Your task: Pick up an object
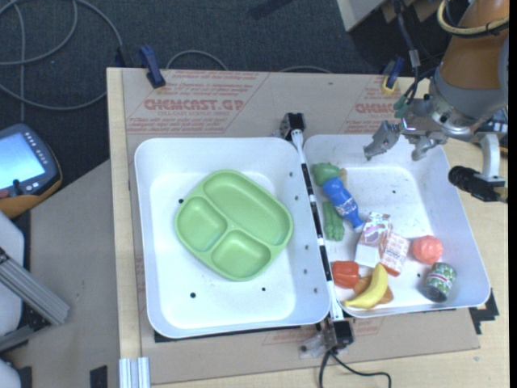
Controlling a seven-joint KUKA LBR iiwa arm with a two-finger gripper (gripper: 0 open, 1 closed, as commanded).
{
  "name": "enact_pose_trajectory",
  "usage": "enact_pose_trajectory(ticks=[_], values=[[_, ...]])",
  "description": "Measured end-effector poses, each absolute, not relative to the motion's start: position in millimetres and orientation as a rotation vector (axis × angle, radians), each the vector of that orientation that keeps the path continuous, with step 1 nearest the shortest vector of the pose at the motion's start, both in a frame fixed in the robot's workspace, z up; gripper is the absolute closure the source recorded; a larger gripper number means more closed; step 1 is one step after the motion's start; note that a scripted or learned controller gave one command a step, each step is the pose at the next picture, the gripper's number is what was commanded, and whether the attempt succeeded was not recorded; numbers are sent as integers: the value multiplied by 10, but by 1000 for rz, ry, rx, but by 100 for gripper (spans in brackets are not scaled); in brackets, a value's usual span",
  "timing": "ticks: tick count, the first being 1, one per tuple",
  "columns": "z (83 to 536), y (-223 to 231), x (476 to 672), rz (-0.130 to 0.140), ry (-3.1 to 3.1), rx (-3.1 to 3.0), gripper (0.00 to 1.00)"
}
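- At the near edge of the right bin (472,241), a banana (370,289), a red piece (346,273) and a dark can (440,281) are clustered.
- Toward mid-bin, a small carton (393,251) and a blue bottle (342,201) are found; the bottle's long axis runs near-right to far-left.
- The left bin (153,217) is taken up by a green tray (233,225).
- At the far rim, the gripper (401,142) is held above the bin, fingers (380,145) spread wide, nothing between them.
- All objects are judged to lie nearer and leftward of it; the arm is bent down from the far right.
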State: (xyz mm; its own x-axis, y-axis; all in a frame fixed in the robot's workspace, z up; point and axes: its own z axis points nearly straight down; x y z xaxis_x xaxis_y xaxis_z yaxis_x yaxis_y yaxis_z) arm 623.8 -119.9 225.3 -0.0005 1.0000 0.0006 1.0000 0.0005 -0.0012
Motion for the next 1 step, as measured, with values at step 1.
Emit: enact_pose_trajectory(ticks=[1], values=[[1818, -613, 5724, 6, -2220, -2209, 0]])
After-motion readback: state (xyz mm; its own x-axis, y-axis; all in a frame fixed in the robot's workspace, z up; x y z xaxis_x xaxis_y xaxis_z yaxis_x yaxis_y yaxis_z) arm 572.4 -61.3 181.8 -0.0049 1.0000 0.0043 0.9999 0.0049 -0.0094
